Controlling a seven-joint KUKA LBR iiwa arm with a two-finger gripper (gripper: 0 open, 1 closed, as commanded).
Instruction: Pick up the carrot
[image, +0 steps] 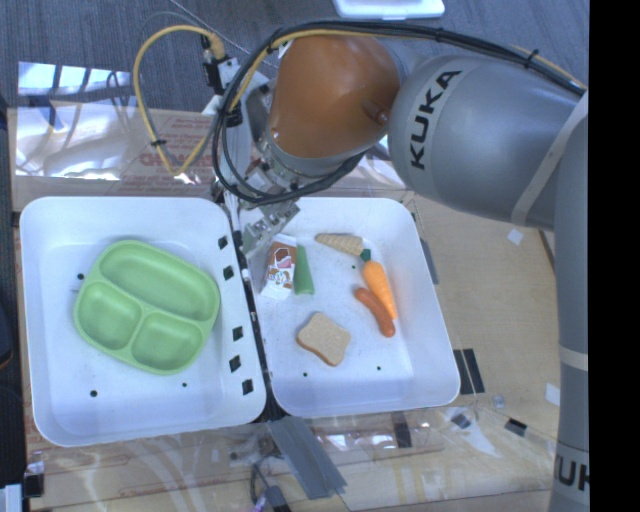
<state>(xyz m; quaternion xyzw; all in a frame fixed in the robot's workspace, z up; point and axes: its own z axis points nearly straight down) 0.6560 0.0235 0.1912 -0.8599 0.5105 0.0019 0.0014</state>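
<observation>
Carrot (379, 277) lies in right bin (425, 330), right-centre of it, green top pointing up-left, orange body running down-right. A second orange piece (376, 311), sausage-like, lies just below-left of it, touching or nearly so. Nothing is touching the carrot from above.

Arm (480, 130) comes in from the right, grey KUKA-marked link across the top, orange band (330, 85) bulging over the bins' upper junction. Gripper (262, 238) hangs below that band, at the top left corner of the right bin, close to the divider, well apart from the carrot. Whether it's open or closed: cannot tell, the metal parts are small, foreshortened and blend into the cables.

Yellow and black cables (175, 70) loop around the wrist and hide part of the bin's top rim. Arm's lower link is cut off at the right edge.

Right bin also holds a small carton (280, 269) with a green stick-shaped item (303, 270) just beside it, a waffle-textured wedge (340, 243) near the carrot's top, and a bread slice (323, 338) lower down. Left bin (40, 330) holds a green divided plate (146, 305) with three compartments
</observation>
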